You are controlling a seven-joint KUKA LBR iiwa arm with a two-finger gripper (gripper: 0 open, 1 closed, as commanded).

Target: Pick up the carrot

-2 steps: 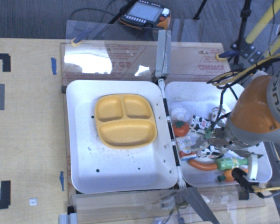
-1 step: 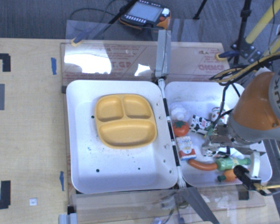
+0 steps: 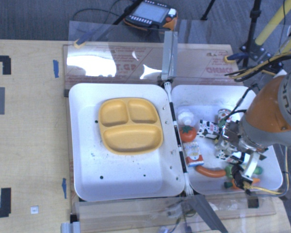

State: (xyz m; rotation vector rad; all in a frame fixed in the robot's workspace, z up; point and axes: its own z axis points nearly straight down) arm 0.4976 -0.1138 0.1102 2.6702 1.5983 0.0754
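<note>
The carrot (image 3: 209,172), orange and elongated, lies near the front edge of the right bin (image 3: 274,178), with a green end pointing right. My gripper (image 3: 236,158) hangs over the right half of that bin, just right of and slightly behind the carrot. It sits below the grey wrist and orange band (image 3: 269,111). Cables and gripper parts hide the carrot's green end and whatever lies beneath them. Nothing is visibly held.
The right bin also holds a red-orange round toy (image 3: 188,134), a white cap (image 3: 185,116), a black-and-white spotted item (image 3: 208,128), a small carton (image 3: 194,154) and green pieces (image 3: 257,169). A yellow divided plate (image 3: 130,125) rests in the left bin (image 3: 87,169).
</note>
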